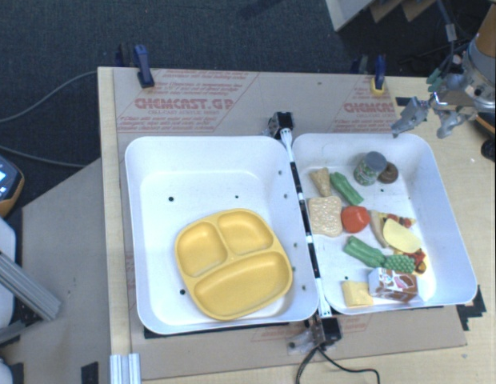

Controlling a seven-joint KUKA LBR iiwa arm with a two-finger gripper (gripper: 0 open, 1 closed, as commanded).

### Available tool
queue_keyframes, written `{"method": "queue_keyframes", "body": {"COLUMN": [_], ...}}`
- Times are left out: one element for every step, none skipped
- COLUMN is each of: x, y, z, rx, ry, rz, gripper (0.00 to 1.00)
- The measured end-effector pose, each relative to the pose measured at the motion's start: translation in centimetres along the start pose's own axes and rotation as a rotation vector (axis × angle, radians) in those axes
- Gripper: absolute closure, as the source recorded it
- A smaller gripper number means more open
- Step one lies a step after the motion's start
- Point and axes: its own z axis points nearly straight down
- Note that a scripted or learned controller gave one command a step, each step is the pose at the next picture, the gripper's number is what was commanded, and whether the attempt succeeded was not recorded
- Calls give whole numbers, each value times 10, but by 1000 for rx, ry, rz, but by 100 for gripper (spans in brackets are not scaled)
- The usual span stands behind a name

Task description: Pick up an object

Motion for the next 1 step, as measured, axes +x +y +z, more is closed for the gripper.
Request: {"method": "queue_keyframes", "body": {"x": [49], "y": [-5], "z": [143], "rx": [12], "ry": [5], "rz": [-4], "gripper": [0]}}
